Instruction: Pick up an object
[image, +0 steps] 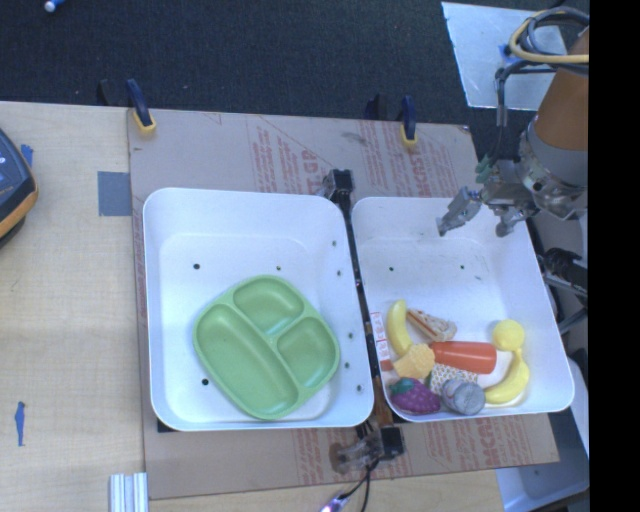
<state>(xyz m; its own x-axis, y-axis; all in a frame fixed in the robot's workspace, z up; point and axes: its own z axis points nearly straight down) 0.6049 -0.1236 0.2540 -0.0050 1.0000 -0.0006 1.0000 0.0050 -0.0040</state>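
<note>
Gripper (481, 219) open above far rim, toy food (455, 366) well nearer cam.

Red printed lettering ran in slanted lines across the brown cardboard sheet (290, 150) that lay under the two bins, but it was too faint and small to make out any word. A small label with red marks stood at the near left edge of the right bin (378, 335); its text could not be read either.
</note>
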